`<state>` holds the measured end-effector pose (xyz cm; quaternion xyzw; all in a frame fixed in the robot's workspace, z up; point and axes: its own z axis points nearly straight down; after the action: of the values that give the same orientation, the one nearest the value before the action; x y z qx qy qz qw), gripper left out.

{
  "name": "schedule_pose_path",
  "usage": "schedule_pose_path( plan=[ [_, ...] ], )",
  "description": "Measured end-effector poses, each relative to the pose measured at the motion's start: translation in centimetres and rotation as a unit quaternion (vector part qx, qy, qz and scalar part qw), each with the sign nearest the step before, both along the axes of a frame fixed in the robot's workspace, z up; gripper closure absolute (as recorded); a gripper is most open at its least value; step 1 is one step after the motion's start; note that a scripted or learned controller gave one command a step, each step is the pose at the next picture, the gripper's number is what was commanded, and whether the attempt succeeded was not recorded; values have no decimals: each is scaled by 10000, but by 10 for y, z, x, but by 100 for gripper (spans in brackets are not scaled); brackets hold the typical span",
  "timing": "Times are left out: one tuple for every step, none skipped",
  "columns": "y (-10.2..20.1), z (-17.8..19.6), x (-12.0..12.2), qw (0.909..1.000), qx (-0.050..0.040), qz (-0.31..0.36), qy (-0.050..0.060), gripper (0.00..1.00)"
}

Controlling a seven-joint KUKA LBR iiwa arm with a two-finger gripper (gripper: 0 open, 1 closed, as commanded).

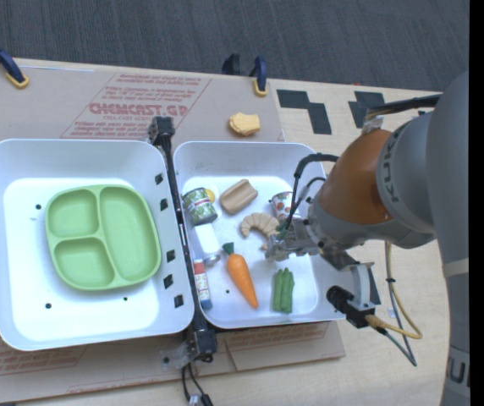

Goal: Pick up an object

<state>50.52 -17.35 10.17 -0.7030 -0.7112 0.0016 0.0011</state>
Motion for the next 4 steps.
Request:
schedule_pose_path(
  plan=[
    [-21,119,62,10000,-3,-33,-22,100],
    [-21,119,61,10000,1,-33,-13,0],
    [-37,-4,85,10000,3,-29,-68,0],
    [-36,3,83,10000,12,-19,-32,100]
  ],
)
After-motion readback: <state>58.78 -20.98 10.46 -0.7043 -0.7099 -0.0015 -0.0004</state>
